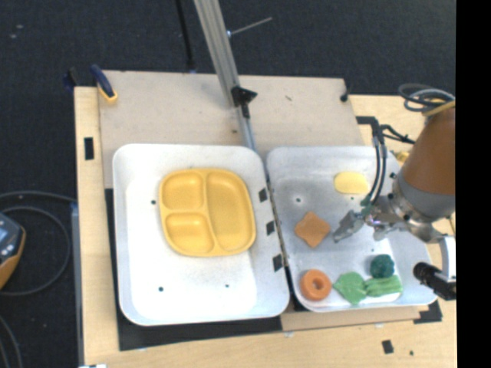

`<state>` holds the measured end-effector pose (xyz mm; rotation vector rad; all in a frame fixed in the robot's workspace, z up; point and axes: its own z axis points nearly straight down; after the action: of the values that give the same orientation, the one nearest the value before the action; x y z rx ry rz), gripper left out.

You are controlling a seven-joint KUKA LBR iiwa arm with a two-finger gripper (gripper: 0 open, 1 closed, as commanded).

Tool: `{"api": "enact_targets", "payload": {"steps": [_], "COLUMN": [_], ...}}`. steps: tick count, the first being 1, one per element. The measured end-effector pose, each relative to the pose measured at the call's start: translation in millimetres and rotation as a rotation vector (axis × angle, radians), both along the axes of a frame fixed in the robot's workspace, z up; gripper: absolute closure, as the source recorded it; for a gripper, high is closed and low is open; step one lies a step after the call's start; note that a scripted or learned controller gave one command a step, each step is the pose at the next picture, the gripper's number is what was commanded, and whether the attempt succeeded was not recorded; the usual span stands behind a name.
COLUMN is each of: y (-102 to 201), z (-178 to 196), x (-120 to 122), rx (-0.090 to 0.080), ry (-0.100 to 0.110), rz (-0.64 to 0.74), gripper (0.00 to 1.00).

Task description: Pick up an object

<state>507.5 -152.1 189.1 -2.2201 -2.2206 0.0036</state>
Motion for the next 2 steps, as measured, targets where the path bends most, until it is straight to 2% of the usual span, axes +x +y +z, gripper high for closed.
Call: {"api": "enact_targets", "payload": {"steps": [1,2], "y": [1,-1], "z": [-53,-39], "x": [10,11], "rx": [0.000,-0.002], "ry": [0.000,-0.006], "rz": [-0.002,-0.008], "gripper": [0.00,1.00]}}
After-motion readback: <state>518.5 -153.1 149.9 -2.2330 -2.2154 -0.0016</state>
